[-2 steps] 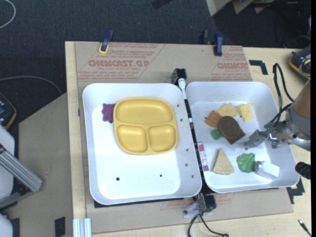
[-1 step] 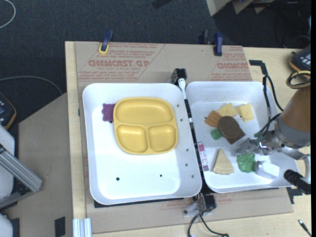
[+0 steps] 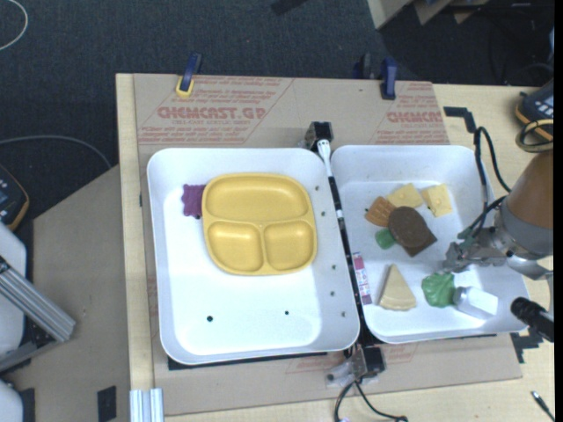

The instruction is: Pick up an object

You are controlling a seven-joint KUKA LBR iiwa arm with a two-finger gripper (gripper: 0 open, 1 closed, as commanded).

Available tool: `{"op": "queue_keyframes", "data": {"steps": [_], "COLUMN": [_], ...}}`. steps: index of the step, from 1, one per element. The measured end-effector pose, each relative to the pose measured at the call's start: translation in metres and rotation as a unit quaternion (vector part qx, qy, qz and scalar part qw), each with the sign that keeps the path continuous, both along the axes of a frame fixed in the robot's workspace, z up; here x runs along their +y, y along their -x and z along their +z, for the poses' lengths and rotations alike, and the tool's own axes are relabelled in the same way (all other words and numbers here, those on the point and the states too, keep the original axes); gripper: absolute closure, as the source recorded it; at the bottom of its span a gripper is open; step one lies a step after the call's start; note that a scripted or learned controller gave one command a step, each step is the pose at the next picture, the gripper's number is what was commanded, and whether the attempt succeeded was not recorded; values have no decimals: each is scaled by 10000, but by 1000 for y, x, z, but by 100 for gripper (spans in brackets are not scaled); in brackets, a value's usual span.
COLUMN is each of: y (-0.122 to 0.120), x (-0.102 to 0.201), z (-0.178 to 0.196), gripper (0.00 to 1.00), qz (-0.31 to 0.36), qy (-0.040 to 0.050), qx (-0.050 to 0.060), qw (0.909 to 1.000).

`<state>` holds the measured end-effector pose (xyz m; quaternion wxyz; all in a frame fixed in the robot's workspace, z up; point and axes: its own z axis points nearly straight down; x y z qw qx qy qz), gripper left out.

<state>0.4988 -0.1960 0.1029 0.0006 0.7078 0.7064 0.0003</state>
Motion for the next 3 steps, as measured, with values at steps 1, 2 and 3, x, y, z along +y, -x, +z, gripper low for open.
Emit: {"op": "queue_keyframes", "data": {"steps": [1, 2, 3], "y": [-9, 0, -1], "x": [1, 1, 1], "z": [46, 100, 124], "gripper": [100, 100, 100], "qz": [18, 16, 18], "qy": [13, 15, 11], "qx": [-25, -30, -21], "qw": [10000, 10000, 10000]}}
